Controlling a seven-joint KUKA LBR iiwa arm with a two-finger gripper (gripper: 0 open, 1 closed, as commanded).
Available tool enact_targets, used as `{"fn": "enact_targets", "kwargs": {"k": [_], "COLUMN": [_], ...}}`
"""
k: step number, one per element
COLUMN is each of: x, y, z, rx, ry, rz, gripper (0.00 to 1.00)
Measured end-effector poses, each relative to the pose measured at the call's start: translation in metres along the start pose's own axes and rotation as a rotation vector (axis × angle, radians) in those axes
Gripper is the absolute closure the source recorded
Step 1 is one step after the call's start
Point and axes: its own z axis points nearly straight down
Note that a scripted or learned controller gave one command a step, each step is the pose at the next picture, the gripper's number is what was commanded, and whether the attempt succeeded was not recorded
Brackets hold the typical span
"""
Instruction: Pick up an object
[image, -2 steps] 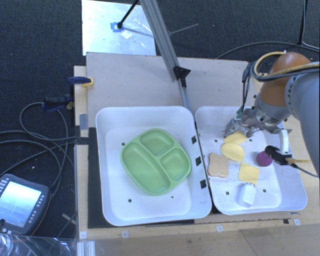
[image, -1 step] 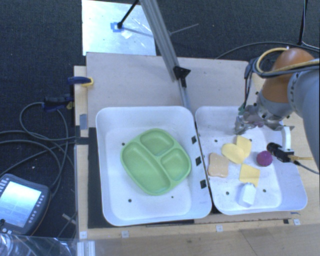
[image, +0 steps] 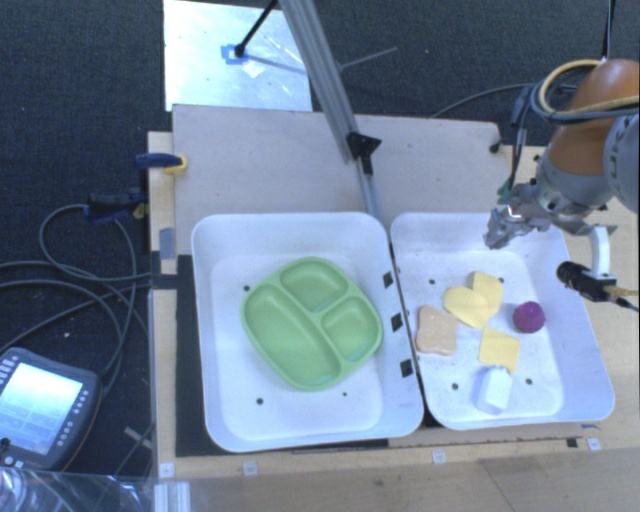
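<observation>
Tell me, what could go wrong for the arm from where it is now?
1. The yellow heart, the yellow piece behind it and the tan toast piece lie close together, so a grab might catch two or nudge one aside.
2. The purple ball looks round and might roll away from a touch.
3. The gripper hovers by the far rim of the right bin, so a straight descent could strike the rim or close on nothing.

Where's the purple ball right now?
The purple ball lies in the right bin, toward its right side, just right of the yellow heart.
</observation>
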Motion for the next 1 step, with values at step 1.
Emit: {"fn": "enact_targets", "kwargs": {"k": [1], "x": [-0.0082], "y": [0.0079], "z": [-0.0516], "rx": [0.001], "ry": [0.0], "rz": [-0.002], "gripper": [1.0]}}
